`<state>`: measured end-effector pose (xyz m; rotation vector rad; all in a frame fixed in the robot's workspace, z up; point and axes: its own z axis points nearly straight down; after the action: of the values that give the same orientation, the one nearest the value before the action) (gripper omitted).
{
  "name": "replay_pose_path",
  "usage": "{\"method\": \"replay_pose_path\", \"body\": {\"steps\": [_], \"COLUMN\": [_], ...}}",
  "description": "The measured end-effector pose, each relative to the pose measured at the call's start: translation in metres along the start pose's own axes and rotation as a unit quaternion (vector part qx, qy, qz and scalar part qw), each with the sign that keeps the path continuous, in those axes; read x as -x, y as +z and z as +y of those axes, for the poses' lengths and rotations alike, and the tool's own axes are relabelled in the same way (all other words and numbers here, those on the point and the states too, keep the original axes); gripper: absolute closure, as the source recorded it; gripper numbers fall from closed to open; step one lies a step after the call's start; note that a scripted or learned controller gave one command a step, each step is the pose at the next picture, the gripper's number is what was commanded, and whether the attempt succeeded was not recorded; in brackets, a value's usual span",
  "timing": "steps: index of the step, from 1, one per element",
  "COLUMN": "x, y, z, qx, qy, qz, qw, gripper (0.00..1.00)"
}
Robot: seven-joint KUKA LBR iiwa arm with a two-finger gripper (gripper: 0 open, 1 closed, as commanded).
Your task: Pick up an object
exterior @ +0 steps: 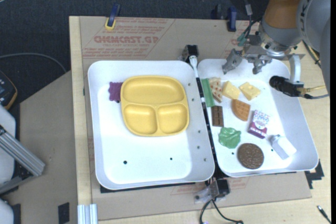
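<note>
Camera view: green strip lengthwise along bin divider; pincer spread.

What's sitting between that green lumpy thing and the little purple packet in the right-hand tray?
Nothing. In the camera view, the stretch of white bin floor between the green lump and the purple packet is bare. The waffle-like cracker lies just above that gap.

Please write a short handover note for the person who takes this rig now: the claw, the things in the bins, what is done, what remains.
Claw: open, holding nothing, above the far edge of the right bin.
Right bin holds: two cheese pieces, waffle, purple packet, green toy, brown cookie, chocolate bar, small white bottle.
Left bin: yellow divided tray, purple thing beside it.
Done: nothing picked.
Left: lower, grasp one thing, lift.
</note>
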<state>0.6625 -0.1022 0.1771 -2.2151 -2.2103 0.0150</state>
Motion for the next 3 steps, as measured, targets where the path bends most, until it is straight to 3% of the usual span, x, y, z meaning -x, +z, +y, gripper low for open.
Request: {"method": "replay_pose_path", "body": {"steps": [1,2,3], "x": [0.000,-0.002,-0.002], "y": [-0.008,0.049,0.090], "z": [0.003,0.012,0.015], "qx": [0.007,0.004,0.009], "qy": [-0.001,-0.002,-0.002], "qz": [-0.001,0.000,0.000], "qw": [1.0000,1.0000,1.0000], "gripper": [0.00,0.00,0.00]}}
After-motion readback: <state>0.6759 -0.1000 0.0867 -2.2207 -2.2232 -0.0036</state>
